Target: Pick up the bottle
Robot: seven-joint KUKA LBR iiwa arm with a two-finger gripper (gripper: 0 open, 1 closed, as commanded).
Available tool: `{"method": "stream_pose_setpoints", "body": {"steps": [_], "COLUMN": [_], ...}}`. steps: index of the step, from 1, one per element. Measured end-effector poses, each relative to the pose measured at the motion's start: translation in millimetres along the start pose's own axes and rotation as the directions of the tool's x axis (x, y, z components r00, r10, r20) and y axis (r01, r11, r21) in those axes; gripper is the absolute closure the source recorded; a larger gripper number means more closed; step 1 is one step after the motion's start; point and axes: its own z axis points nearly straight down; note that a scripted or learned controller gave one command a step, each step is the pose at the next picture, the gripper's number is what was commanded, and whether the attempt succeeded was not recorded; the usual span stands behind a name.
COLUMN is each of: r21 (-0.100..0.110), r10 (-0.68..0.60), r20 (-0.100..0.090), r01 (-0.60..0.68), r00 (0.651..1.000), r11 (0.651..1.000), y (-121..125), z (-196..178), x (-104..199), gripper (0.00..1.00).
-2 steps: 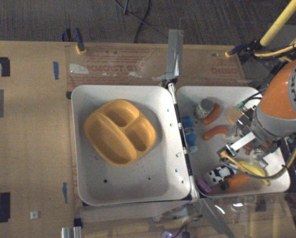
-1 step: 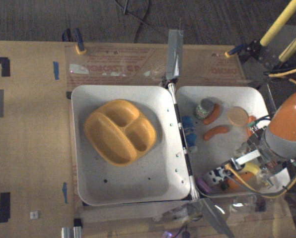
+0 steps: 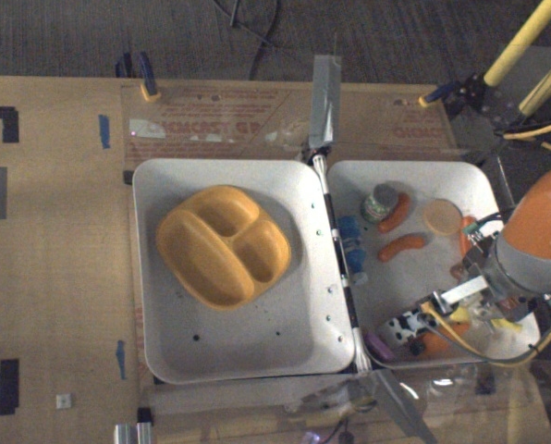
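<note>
Dark carpet [image 3: 91, 17] with black cables [image 3: 248, 3] is seen at the top. Below it, two shallow white bins are carried side by side on a cardboard-covered table [image 3: 54, 248]. A strip of grey tape [image 3: 324, 100] is stuck above the seam between the bins.

The left bin [image 3: 257, 340] is occupied by an orange-yellow divided plate [image 3: 225, 246], set right way up toward the bin's upper left.

In the right bin [image 3: 419, 280] the bottle [image 3: 352, 245] is found lying on its side along the left wall, clear with blue parts, close against that wall. Just right of its upper end a small round grey-green can [image 3: 382, 202] is seen, touched by the upper sausage shape [image 3: 397, 213]. A lower sausage shape [image 3: 402, 246], orange-red too, is laid a little apart. A tan disc [image 3: 442, 217] is placed toward the upper right. At the lower edge a black-and-white cow toy [image 3: 407, 326], a purple item [image 3: 379, 345] and an orange item [image 3: 434, 342] are bunched together.

The arm [image 3: 534, 248] is seen entering from the right. The tool [image 3: 474, 308] is positioned over the lower right of the right bin, just beside the cow toy and well apart from the bottle, which is untouched by it. Whether the tool is released or clenched cannot be told.
</note>
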Motion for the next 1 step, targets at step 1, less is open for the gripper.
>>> {"method": "stream_pose_setpoints", "body": {"steps": [1], "r21": [-0.001], "r10": [0.0], "r20": [0.006], "r01": [0.0], "r00": [1.0], "r11": [1.0], "y": [70.0], "z": [-154.2], "x": [56.1], "gripper": [1.0]}}
